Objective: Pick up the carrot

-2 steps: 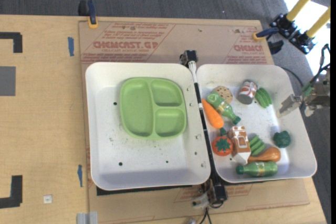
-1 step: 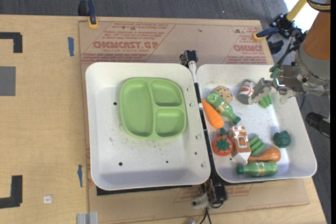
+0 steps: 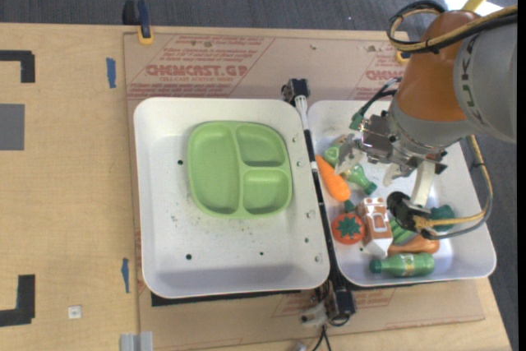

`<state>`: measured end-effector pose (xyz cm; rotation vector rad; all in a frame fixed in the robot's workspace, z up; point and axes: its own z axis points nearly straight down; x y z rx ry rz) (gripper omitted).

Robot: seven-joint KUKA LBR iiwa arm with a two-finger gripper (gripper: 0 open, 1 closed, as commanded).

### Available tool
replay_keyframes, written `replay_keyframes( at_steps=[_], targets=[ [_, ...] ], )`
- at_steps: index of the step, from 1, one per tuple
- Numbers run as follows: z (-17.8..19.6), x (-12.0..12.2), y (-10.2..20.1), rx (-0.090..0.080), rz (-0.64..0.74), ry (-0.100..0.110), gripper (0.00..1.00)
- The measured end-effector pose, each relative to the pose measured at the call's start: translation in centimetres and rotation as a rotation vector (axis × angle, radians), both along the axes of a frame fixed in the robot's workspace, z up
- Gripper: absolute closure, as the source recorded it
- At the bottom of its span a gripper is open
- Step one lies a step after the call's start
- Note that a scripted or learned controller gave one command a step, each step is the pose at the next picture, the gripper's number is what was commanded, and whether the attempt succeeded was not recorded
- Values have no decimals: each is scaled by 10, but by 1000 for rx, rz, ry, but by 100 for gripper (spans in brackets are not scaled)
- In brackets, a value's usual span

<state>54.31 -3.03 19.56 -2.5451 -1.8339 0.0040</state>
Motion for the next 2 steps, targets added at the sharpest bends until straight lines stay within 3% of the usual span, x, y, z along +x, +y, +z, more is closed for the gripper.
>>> replay_keyframes(
  at_steps=[2],
  targets=[
    [-11, -42, 31, -1, -130, 0, 0]
  ],
)
